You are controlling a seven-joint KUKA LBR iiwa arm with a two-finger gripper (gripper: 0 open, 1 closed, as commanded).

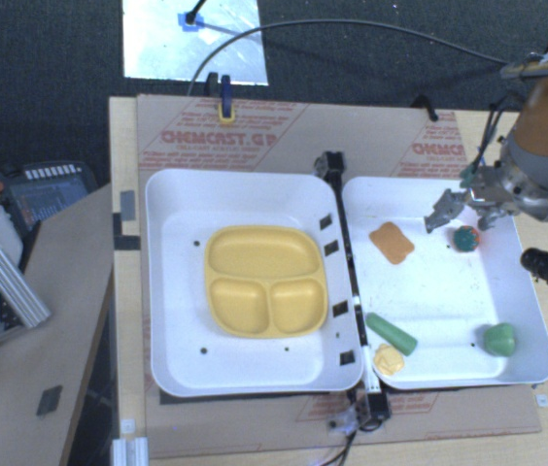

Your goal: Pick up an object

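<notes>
your gripper (463, 216) hangs spread open, holding nothing, with the small green-red ball (465, 239) just beneath, ready for descent.

The two white bins (245, 187) look like smooth, slightly glossy plastic, the yellow divided tray (264, 280) like matt plastic, the counter (284, 129) under them like printed brown cardboard on pale wood, and the dark floor (41, 56) like rough carpet.

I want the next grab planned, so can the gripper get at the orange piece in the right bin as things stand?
Probably yes. The orange piece lies flat and alone, nothing on it, with the gripper just beside it.
</notes>
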